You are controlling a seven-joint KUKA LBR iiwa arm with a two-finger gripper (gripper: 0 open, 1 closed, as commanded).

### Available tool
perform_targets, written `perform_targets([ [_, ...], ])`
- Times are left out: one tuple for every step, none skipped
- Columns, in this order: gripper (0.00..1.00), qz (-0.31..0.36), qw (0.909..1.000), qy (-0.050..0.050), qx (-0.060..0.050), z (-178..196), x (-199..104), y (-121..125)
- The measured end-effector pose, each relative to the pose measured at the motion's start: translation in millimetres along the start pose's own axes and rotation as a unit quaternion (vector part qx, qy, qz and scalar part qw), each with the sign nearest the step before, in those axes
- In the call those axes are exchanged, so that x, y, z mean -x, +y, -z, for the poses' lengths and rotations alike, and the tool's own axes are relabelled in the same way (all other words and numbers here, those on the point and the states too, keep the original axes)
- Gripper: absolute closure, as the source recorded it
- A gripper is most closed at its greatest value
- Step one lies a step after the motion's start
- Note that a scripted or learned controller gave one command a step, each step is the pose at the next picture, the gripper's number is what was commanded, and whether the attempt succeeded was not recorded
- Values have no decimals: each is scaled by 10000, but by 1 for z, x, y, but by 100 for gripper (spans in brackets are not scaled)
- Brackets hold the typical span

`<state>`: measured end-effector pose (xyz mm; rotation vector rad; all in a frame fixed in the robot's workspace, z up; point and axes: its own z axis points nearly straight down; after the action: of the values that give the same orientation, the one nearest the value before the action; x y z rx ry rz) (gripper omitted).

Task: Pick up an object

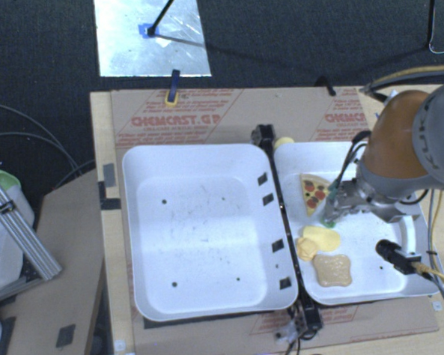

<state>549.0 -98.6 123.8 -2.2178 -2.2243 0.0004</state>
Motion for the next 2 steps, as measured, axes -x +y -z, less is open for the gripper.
perform_targets([
  [100,7,10000,0,9,61,-59,-19],
  [100,-17,10000,1,5,90,-23,-62],
])
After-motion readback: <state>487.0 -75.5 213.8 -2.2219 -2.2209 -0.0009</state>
